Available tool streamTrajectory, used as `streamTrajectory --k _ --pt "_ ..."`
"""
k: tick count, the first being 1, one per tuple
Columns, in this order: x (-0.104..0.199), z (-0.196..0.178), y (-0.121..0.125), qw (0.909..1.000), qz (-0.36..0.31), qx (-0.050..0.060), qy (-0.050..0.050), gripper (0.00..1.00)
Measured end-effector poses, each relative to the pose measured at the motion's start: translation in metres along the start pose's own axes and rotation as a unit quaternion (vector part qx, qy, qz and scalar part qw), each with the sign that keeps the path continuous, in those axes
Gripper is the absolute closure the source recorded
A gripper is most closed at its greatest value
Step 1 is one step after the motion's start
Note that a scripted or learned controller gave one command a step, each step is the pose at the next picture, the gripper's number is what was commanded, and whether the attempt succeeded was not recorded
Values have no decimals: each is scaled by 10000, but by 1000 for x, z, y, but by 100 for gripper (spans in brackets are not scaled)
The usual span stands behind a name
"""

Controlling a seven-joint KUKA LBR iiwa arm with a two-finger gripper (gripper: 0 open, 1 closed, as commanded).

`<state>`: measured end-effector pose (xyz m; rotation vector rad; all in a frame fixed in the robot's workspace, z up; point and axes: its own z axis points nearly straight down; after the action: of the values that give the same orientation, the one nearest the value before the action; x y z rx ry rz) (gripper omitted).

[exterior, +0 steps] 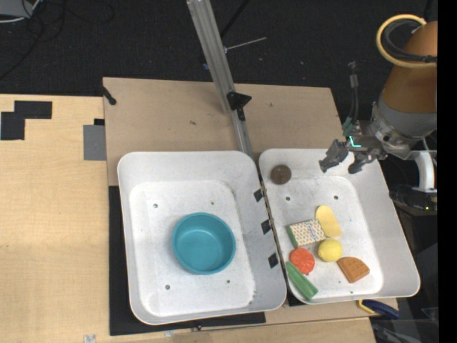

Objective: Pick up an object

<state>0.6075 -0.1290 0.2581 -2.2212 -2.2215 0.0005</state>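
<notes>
Gripper (345,158) hanging over the right bin's (400,281) far edge, fingers spread apart, nothing between them. Brown disc (280,174) off to its left; yellow ball (329,250), tomato (302,261) well below.

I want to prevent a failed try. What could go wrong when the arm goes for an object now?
1. The small objects are crowded: the yellow ball touches the yellow piece and brown wedge, so the spread fingers may catch two or push them apart.
2. The gripper hangs over the right bin's far edge, near only the brown disc.
</notes>
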Motion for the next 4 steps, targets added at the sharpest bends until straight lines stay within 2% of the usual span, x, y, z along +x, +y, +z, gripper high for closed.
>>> streamTrajectory --k 1,2,4 --pt "0 0 0 10000 0 0 0 0" --pt "-2 63 1 10000 -1 25 3 0" --pt "6 164 -7 10000 -1 11 2 0"
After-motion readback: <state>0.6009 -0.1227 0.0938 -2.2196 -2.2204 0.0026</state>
